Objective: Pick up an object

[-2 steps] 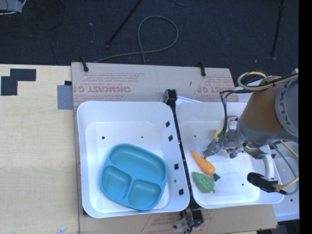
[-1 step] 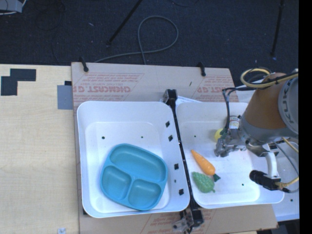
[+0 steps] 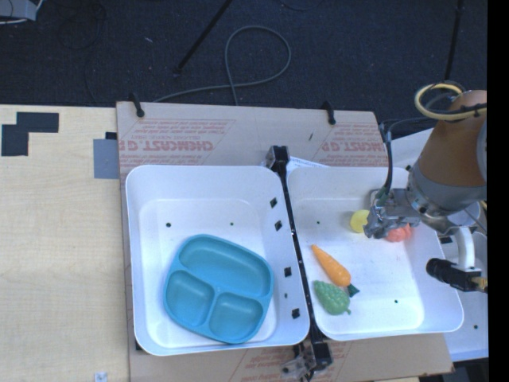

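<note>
Camera view: gripper (image 3: 382,223) low in right bin (image 3: 413,313), far side.
Fruit: yellow (image 3: 359,220) just left, pink (image 3: 400,232) beneath.
Fingers: can't tell.

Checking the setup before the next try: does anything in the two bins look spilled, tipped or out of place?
Nothing stands out. The blue tray lies flat in the left bin, slightly turned. In the right bin the carrot and green toy lie loose, and the gripper sits by a yellow piece and a pink piece.

Pale wooden bench (image 3: 56,245). Bearing a printed cardboard sheet (image 3: 238,138) toward the right edge. Two white bins (image 3: 147,189) side by side on it.
</note>
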`<state>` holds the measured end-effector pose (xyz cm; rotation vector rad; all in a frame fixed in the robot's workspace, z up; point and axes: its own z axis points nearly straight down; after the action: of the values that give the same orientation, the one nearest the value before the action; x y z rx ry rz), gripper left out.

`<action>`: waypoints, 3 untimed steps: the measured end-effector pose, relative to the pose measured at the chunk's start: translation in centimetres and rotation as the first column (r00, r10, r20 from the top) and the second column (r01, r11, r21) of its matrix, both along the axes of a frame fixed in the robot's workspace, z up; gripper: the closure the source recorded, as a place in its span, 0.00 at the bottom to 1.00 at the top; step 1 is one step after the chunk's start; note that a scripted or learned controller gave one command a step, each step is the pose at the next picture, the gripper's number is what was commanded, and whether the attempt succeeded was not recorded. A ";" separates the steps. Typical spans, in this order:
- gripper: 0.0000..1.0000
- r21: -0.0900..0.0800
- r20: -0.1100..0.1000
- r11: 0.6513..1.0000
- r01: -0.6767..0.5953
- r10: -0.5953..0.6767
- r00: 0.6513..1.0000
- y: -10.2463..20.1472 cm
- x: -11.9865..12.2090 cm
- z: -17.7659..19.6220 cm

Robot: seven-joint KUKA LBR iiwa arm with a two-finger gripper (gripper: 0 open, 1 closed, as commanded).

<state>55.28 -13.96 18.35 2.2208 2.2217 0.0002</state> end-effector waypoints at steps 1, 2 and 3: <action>1.00 -0.001 0.003 1.000 0.001 -0.001 1.000 -1.0 0.5 5.7; 1.00 0.000 0.001 1.000 0.000 0.000 1.000 -1.1 0.6 9.7; 1.00 0.001 -0.001 1.000 -0.004 0.004 1.000 4.4 2.6 9.3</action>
<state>57.93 -9.55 27.70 2.2174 2.2275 -0.0002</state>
